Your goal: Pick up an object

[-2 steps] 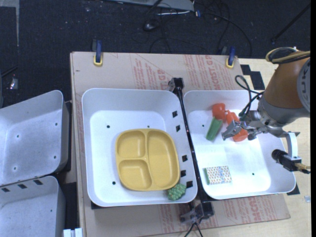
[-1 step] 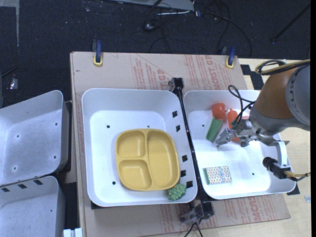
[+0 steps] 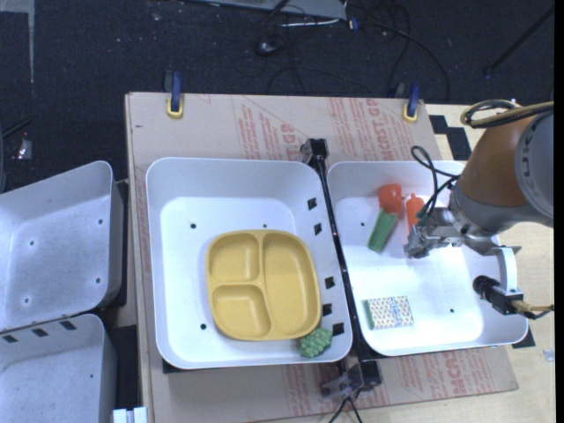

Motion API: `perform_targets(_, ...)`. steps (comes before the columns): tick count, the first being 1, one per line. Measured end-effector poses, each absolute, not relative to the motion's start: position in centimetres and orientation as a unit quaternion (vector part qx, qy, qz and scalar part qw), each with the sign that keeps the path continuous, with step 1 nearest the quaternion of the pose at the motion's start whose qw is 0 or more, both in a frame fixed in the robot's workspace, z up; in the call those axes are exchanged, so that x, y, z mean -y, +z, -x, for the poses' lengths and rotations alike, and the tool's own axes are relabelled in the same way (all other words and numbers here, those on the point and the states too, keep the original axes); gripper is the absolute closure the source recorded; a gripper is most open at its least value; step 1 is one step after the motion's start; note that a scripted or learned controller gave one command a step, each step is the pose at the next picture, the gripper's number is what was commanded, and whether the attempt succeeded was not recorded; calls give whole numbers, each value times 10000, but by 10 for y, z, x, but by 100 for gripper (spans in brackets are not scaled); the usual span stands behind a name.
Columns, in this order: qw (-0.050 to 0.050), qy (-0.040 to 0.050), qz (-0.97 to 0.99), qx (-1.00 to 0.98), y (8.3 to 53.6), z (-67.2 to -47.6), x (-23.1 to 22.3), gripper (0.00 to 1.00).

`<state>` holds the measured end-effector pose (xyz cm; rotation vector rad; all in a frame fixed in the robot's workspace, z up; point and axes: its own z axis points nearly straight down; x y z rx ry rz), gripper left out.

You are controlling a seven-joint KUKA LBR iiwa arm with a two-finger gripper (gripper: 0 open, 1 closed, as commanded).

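My gripper (image 3: pixel 419 239) hangs low over the right bin (image 3: pixel 458 333), at its middle. Just above it lies a small orange piece (image 3: pixel 414 207), close to or touching the gripper. To the left of the gripper, a short gap away, a green cylinder (image 3: pixel 382 230) lies at a slant. Beyond the cylinder's upper end sits a red-orange piece (image 3: pixel 389 196). A flat speckled packet (image 3: pixel 389 311) lies near the bin's front, below and left of the gripper. The grey arm with its orange band (image 3: pixel 493 170) covers the bin's right side.
The left bin (image 3: pixel 176 236) holds a yellow divided plate (image 3: pixel 263 283) and a green lumpy item (image 3: pixel 315 342) at its front right corner. A black divider (image 3: pixel 333 245) runs between the bins. Spare white bins (image 3: pixel 53 236) stand off the bench at the left.
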<state>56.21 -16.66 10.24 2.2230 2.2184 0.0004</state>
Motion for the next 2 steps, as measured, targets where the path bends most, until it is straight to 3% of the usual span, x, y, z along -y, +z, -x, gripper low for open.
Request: perform_targets(2,34,14,-7062,-7080,219,-573,173,100)
